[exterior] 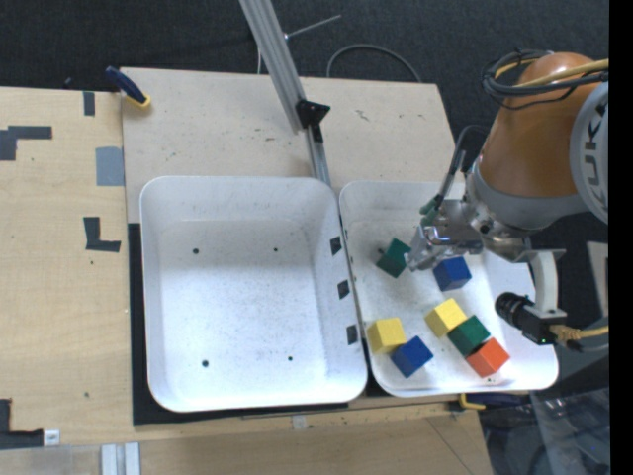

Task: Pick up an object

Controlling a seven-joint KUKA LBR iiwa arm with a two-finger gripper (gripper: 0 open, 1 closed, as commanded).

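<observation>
Blocks in right bin (396, 198): 2 green, 2 yellow, 2 blue, 1 orange.

This looks like a robotics lab or a test cell, not a home or a shop. A grey industrial arm (539, 156) with an orange band reaches in from the right. Two shallow white bins, the left bin (242, 290) and the right bin (445, 285), sit side by side on a plain plywood tabletop (227, 117). Small coloured cubes (450, 330), simple test pieces, lie in the right bin. An aluminium rail (272, 43) rises over the tabletop, probably a mount for equipment, though its top is cut off. Loose black cable (371, 57) lies on dark carpet, and grey tape marks (109, 166) are stuck on the wood at the left.
</observation>
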